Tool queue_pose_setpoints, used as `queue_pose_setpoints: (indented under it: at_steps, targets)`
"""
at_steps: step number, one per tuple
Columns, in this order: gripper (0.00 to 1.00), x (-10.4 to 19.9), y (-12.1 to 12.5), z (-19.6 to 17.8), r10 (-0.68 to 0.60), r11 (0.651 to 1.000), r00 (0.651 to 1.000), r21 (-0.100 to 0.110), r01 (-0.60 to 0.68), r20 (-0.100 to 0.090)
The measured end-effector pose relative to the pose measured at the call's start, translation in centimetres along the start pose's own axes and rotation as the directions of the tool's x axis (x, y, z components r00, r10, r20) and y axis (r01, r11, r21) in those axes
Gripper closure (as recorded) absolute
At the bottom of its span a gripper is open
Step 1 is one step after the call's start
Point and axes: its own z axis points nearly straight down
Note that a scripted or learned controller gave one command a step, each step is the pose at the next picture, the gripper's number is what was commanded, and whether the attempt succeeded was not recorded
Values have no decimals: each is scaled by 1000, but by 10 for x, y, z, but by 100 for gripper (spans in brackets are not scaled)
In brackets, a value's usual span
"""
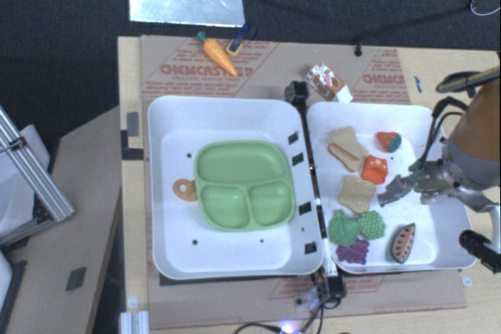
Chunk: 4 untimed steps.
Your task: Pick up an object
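White right bin [450,258] holds all the toy food; nothing lifted, so the pick is not yet done. Gripper [394,192] hangs low beside the tan bread slice [356,194], apparently part open and holding nothing; orange piece [374,169] nearby.

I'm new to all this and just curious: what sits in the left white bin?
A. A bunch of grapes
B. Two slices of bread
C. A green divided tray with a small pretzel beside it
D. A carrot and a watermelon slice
C: the left bin holds the green divided tray, with a small pretzel lying just beside the tray.
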Motion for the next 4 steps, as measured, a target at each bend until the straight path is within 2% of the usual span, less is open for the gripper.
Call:
queue_pose_setpoints:
  at_steps: [1, 3, 4]
  targets:
    - [0, 0, 3, -6, -3, 1000, 1000, -13, 3, 3]
    - [0, -9, 20, 101, -1, 1000, 1000, -13, 1, 2]
    - [0, -9, 22, 102, -1, 1000, 1000, -15, 1, 1]
